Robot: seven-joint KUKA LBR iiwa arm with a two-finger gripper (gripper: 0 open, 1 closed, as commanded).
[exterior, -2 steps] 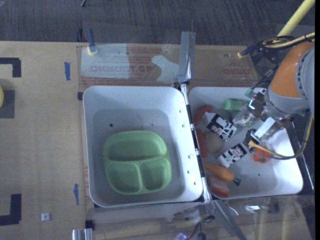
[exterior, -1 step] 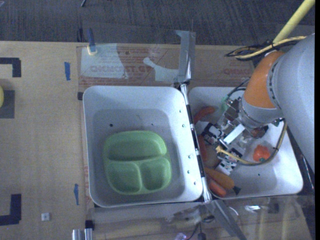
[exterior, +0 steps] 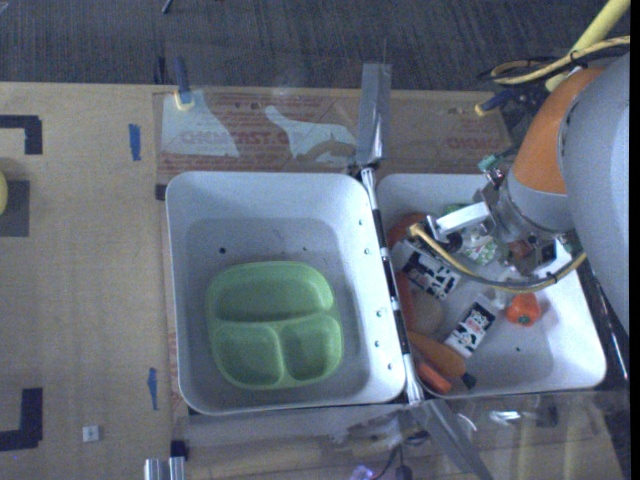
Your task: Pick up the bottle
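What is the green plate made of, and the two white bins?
The green plate looks like moulded plastic: one even colour, rounded dividers between its three sections, a dull sheen. The left bin and right bin also look like plastic, probably thin: smooth white walls, soft rounded corners. From the look alone I can't be sure.

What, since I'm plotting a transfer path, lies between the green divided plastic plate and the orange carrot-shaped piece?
Camera view: only the two white bins' adjoining walls lie between the green plate and the orange carrot-shaped piece.
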